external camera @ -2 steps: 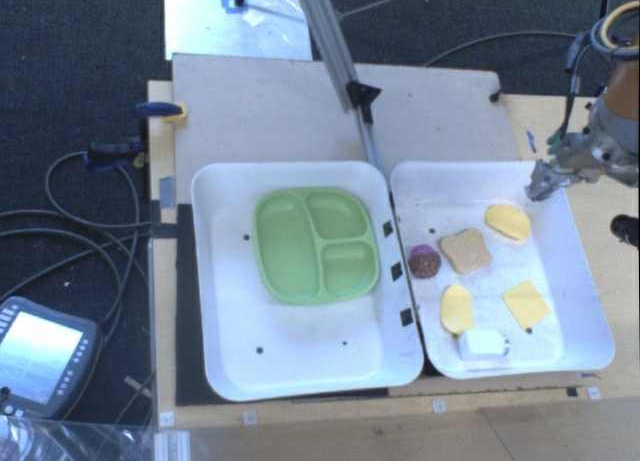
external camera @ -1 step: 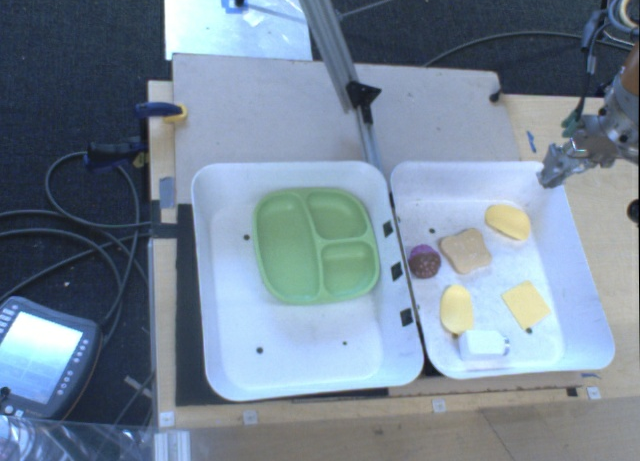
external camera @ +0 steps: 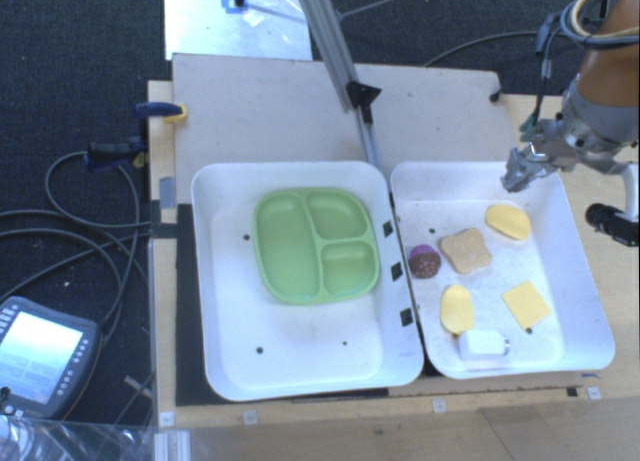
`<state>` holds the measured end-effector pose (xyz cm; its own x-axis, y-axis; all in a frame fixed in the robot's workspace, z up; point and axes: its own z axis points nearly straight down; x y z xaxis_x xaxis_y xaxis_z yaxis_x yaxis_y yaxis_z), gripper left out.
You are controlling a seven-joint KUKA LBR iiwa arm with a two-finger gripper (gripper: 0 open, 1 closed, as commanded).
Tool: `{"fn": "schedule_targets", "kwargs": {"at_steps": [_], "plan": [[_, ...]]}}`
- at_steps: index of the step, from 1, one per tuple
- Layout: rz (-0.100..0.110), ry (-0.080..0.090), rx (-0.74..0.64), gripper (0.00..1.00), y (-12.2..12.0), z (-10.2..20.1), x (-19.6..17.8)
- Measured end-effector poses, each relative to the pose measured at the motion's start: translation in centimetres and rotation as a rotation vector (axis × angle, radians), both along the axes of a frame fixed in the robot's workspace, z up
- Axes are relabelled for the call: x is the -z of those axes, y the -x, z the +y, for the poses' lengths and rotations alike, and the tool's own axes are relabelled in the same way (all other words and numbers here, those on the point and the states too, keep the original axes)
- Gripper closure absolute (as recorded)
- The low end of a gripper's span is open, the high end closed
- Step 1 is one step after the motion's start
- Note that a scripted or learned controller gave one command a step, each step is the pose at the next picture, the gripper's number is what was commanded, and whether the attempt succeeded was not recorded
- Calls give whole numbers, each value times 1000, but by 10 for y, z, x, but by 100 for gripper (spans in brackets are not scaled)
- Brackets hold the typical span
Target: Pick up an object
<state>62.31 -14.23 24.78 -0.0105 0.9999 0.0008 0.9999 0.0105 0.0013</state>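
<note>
The gripper (external camera: pixel 517 177) hangs over the right bin's (external camera: pixel 580 279) far edge; whether it is released or clenched I cannot tell. Toast (external camera: pixel 466 250) lies mid-bin, apart from it. No writing is legible.

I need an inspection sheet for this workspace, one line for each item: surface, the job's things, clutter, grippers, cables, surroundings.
Surface: bench bears the left bin and the right bin side by side.
Job's things: right bin holds a toast slice, a purple round piece, a yellow oval near the gripper, a yellow oval lower down, a yellow square and a white block.
Clutter: green divided plate in the left bin.
Grippers: gripper hangs over the right bin's far right corner, holding nothing seen.
Cables: black cables on the floor at left.
Surroundings: handheld screen unit at lower left; dark carpet.
</note>
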Motion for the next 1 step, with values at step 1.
{"fn": "schedule_targets", "kwargs": {"at_steps": [1], "plan": [[-1, -1, -1, 100, -14, 59, 7]]}}
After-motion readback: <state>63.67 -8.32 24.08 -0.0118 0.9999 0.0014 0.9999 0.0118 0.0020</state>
